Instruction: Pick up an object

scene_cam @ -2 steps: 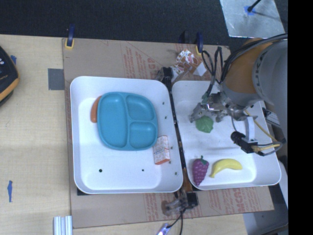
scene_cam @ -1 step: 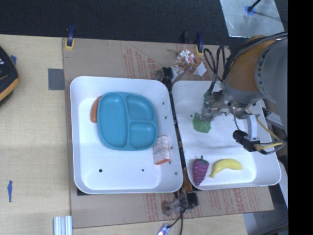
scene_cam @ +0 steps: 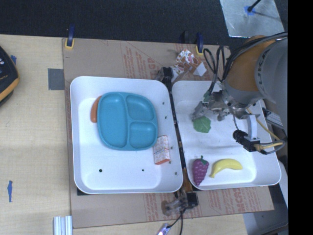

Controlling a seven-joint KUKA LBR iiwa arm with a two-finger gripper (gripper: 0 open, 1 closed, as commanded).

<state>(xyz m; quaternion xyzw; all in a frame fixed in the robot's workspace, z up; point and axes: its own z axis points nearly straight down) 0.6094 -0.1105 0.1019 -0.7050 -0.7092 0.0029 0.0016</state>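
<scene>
While the arm reaches in over the right bin (scene_cam: 264, 177), I log the contents as follows. Right bin: one green lump (scene_cam: 201, 125), likely a toy vegetable, directly beneath the gripper (scene_cam: 199, 113); one bunch of purple grapes (scene_cam: 199, 170) and one yellow banana (scene_cam: 225, 166) near the front wall, close together and well apart from the gripper. Left bin (scene_cam: 85, 170): one blue divided plate (scene_cam: 128, 120) with an orange item (scene_cam: 94, 109) tucked at its far edge, and a small printed packet (scene_cam: 162, 150) by the dividing wall. Gripper: poised at the green lump; I cannot tell whether it is spread or pinching. Risks, in my judgement: the lump looks soft and irregular, so it could squirt sideways on closing; a descent slightly off centre would nudge it rather than straddle it.
</scene>
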